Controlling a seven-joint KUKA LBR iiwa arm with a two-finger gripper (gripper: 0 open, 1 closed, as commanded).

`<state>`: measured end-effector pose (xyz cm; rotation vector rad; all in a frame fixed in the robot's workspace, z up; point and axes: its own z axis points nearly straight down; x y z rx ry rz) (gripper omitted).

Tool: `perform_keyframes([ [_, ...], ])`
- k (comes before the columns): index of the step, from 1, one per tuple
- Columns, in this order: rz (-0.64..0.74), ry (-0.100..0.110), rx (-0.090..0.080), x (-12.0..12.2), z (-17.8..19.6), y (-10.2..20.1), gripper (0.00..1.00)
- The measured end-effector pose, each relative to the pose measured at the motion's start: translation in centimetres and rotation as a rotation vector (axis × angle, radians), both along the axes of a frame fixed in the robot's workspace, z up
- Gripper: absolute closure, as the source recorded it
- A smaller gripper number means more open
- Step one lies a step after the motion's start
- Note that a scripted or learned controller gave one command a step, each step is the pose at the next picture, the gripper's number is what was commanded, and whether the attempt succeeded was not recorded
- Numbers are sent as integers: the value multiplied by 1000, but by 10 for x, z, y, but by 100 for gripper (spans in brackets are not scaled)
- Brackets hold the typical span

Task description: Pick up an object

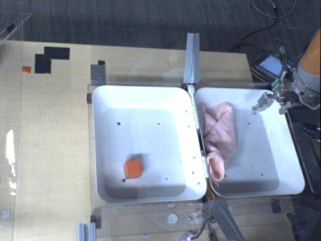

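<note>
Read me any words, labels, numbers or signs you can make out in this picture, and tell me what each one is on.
No text can be read.
The device with a lit bluish screen behind the right bin: whatever it shows is too small and blurred to read.
The black blocks and small orange square on the bench: plain shapes, no lettering.
The orange block, pink cloth and both bins: no markings.

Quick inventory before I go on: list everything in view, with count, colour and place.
orange block: one, orange, left bin, near its front.
pink cloth: one, pink, crumpled, right bin, along its left wall.
bins: two, white, side by side on the bench.
black markers: a few, black, bench's far left.
cable: one, black, on the dark floor behind.
gripper: one, grey, over the right bin's far right corner.
</note>
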<state>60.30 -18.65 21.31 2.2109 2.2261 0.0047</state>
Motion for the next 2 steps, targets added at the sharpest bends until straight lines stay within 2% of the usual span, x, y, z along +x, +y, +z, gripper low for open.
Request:
perform_keyframes([
  [1, 129, 1, 0, 41, -113, 56, 0],
  [2, 281, -13, -4, -8, -121, 63, 0],
])
